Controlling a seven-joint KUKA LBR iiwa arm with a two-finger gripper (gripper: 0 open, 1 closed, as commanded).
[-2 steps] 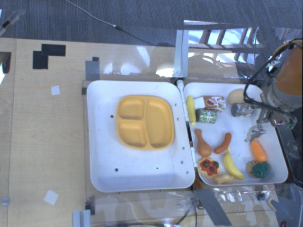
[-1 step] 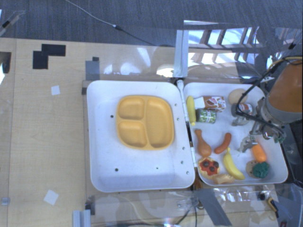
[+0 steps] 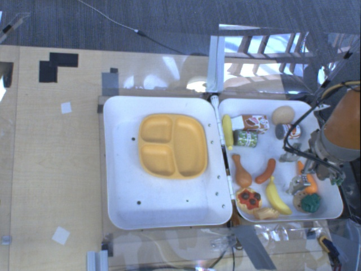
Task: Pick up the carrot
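Note:
The carrot [image 3: 309,187] is a small orange piece in the right part of the right bin [image 3: 333,210], just above a green broccoli [image 3: 309,203]. The arm's wrist and cables cover much of it. My gripper [image 3: 300,180] is down in the bin right at the carrot, touching or nearly touching its left side. The orange-banded arm reaches in over the bin's right edge. The wrist hides the grip, so I cannot see whether the carrot is held.
The right bin also holds a banana [image 3: 277,197], sausage [image 3: 265,171], chicken drumstick [image 3: 242,171], pizza slice [image 3: 249,198], green can [image 3: 246,138], small carton [image 3: 254,122], potato [image 3: 283,115] and corn cob [image 3: 227,131]. A yellow divided plate [image 3: 172,145] lies in the left bin [image 3: 121,202].

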